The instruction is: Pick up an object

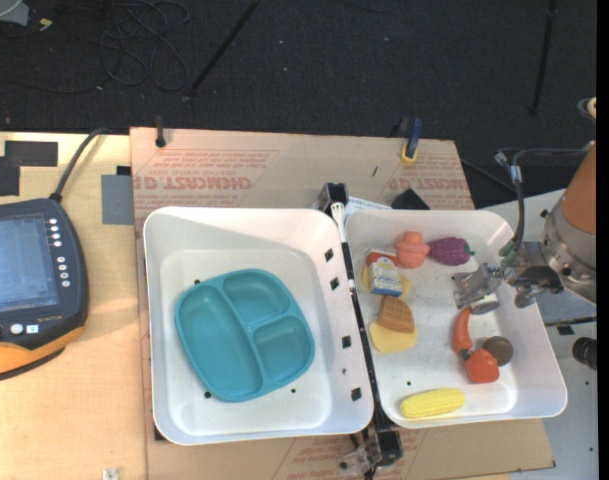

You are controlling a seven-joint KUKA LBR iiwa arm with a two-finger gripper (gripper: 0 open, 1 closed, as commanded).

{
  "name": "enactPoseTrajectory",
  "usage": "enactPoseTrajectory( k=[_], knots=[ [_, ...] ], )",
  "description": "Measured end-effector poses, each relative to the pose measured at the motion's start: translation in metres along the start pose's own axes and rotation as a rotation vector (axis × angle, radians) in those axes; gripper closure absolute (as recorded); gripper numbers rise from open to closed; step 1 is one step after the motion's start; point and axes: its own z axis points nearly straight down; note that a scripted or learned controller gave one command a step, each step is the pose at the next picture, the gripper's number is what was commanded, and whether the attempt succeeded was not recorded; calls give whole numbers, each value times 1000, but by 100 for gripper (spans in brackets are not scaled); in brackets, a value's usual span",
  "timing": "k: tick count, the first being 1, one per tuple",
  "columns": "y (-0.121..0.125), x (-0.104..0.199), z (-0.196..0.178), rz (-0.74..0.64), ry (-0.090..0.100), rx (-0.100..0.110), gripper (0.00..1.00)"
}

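Note:
My gripper (pixel 476 290) hangs low over the right side of the right bin (pixel 529 398), just above the top end of a red chili pepper (pixel 462 330). Nothing shows as held. Toy foods lie around it in this bin: a purple eggplant (pixel 449 251) and a pink-orange piece (pixel 411 249) at the back. A small carton (pixel 386 276) and a brown wedge (pixel 395 315) on a yellow piece (pixel 386 340) lie to the left. A red fruit (pixel 481 366), a brown ball (pixel 498 348) and a yellow corn cob (pixel 431 403) sit at the front.
The left bin (pixel 184 238) holds a teal divided plate (pixel 246 333). A ridge with black clips (pixel 349 308) separates the bins. A tablet-like pendant (pixel 29 268) lies at the far left. The arm (pixel 574 238) enters from the right.

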Motion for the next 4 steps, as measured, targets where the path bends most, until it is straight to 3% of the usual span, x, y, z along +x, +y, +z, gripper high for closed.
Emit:
enactPoseTrajectory(
  k=[1,2,3,4],
  knots=[
    [-17,-32,177,-3,7,0,0],
    [-16,-33,172,-1,4,-3,0],
    [40,28,173,-7,2,-4,0],
    [75,11,172,-3,-1,-3,0]
  ],
)
